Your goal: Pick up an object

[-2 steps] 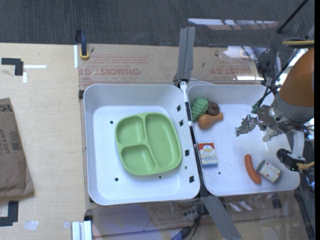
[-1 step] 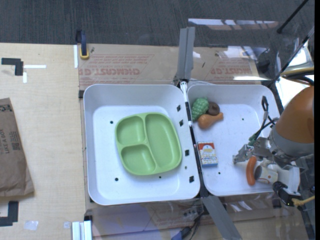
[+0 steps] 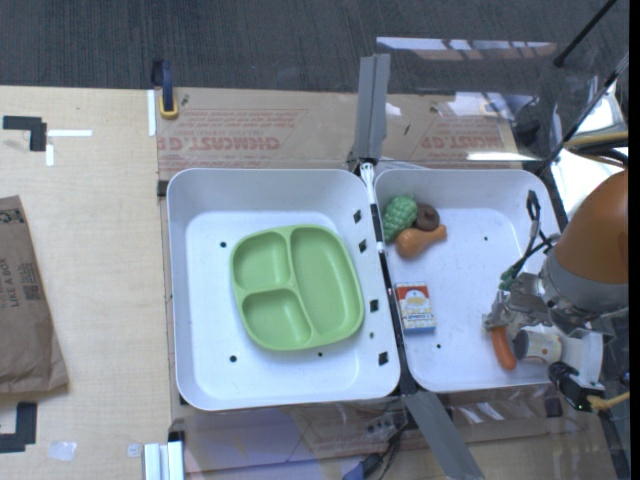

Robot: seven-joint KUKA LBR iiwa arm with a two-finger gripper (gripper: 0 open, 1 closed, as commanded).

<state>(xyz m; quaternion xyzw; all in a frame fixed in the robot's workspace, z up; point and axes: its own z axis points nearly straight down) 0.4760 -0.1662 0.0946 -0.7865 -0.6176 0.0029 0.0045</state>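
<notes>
In the right bin [image 3: 470, 368], a green bumpy toy [image 3: 400, 214], a brown ring-shaped piece [image 3: 428, 216] and an orange pear-shaped toy [image 3: 418, 238] cluster at the far left corner. A small red, white and blue box [image 3: 414, 308] lies by the bin's left wall. An orange carrot-like stick [image 3: 502, 349] rests near the front right. My gripper [image 3: 502, 313] hangs low over the right bin, just above the stick's upper end; the wrist hides how its tip meets the stick.
The left bin [image 3: 200, 368] bears a green three-section plate [image 3: 297, 288]. A brown paper bag [image 3: 25, 298] lies on the bench at far left. The arm's orange band [image 3: 600, 238] and cables [image 3: 535, 228] overhang the right bin's right side.
</notes>
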